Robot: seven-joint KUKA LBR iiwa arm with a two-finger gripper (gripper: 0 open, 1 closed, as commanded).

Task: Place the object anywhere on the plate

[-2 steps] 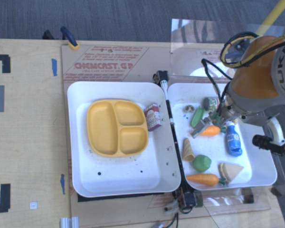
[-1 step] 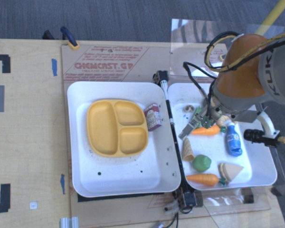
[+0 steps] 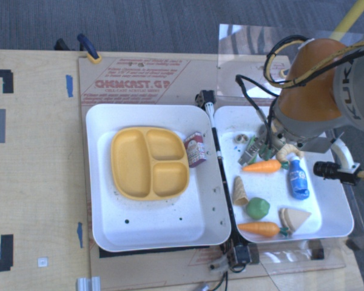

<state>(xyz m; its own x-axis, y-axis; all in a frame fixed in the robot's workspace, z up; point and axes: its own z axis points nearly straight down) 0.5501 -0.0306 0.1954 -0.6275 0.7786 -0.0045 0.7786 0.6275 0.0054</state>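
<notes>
- gripper (image 3: 253, 152) hangs low in the right bin (image 3: 333, 220), just above the upper carrot (image 3: 262, 167); finger spread: cannot tell.
- carrot at the plate's (image 3: 150, 162) 3 o'clock, in the other bin.
- likely light, stiff, smooth toy; grip mid-body across its width.

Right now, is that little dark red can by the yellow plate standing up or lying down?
Lying down. The can shows its long side, resting on the white bin's floor against the yellow plate's right rim.

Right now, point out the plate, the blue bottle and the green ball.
plate (image 3: 128, 156), camera view, left compartment floor.
blue bottle (image 3: 298, 179), camera view, middle of its body.
green ball (image 3: 258, 208), camera view, its top.
</notes>
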